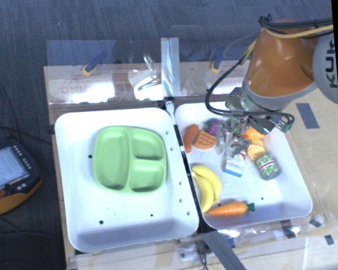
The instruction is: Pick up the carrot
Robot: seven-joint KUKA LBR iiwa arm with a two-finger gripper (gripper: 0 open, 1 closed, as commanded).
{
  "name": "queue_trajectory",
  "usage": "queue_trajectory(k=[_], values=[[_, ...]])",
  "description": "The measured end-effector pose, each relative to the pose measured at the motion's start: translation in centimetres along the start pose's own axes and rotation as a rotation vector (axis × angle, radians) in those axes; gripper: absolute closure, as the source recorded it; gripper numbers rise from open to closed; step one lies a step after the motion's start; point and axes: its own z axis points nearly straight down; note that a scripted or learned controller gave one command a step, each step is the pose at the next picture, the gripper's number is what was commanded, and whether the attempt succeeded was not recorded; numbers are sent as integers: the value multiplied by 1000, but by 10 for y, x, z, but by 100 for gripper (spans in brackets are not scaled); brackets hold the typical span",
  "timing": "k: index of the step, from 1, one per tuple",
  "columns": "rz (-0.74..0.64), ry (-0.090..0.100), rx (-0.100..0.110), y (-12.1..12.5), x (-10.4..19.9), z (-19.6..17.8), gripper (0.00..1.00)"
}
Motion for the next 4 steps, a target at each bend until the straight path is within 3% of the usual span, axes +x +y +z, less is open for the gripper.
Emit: queue_trajectory(k=[1,2,3,4], values=[[-76,-4,10,-73,33,-125,100],[-81,0,0,-70,32,-120,0],[-29,8,-13,-125,48,23,0],[-160,0,2,-122,35,116,0]])
